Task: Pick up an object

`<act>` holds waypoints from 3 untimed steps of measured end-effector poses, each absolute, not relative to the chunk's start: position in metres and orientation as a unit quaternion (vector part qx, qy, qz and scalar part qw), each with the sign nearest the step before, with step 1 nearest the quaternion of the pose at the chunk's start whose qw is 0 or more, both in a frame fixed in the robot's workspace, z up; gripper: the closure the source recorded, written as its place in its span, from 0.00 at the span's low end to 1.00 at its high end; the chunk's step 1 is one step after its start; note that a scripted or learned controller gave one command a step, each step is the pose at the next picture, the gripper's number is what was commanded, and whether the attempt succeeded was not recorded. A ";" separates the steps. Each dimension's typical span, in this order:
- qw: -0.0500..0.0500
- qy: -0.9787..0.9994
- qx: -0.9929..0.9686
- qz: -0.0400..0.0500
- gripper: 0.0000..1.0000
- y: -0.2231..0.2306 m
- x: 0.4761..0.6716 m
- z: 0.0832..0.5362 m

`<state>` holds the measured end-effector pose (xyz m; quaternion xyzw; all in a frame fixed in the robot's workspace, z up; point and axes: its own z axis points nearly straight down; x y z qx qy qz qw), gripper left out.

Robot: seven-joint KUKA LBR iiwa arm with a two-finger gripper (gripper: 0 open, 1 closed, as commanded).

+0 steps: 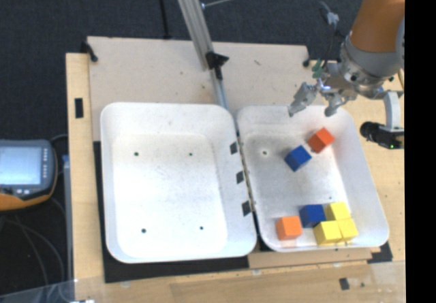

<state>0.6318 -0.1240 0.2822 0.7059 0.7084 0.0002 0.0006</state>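
Note:
My gripper (315, 105) hangs over the back rim of the right bin (364, 172), fingers spread open with nothing between them. Just below and right of it, an orange-red cube (321, 139) lies in the bin, with a blue cube (297, 158) beside it to the left. Along the bin's front edge sit an orange cube (289, 227), a second blue cube (313, 215) and three yellow cubes (336, 225) packed together.
The left bin (170, 179) lies beside the right one, with black clips along the seam between them. A slanted aluminium bar (194, 19) rises from behind the bins. A grey handheld device (24, 169) rests off the bench's left edge.

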 end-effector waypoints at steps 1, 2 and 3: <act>-0.002 0.706 0.708 -0.003 0.00 -0.174 0.603 0.166; 0.001 0.706 0.708 0.001 0.00 -0.172 0.606 0.171; 0.001 0.709 0.706 0.000 0.00 -0.175 0.640 0.095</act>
